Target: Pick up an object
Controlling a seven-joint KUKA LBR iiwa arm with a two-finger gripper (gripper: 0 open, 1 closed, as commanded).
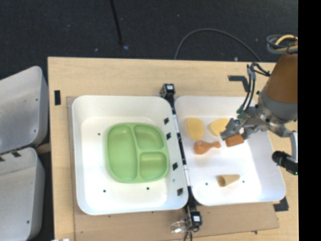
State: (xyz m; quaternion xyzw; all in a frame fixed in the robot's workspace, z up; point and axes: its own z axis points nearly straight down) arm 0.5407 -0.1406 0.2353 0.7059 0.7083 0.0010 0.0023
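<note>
Here we see the end effector (233, 133) right of centre clenched on a small brown block (234, 141); we judge it light and stiff, best pinched across its flat sides

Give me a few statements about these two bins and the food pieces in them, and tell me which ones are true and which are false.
1. The green plate lies in the left bin. True.
2. The green plate has three compartments. True.
3. The drumstick lies on the green plate. False: it lies on the floor of the right bin, just right of the divider.
4. The gripper is over the left bin. False: it is over the right bin, close above a brown piece.
5. A cone-shaped piece lies nearer the front of the right bin, apart from the other food. True.
6. The plate holds a yellow piece. False: both yellow pieces are in the right bin.
</note>
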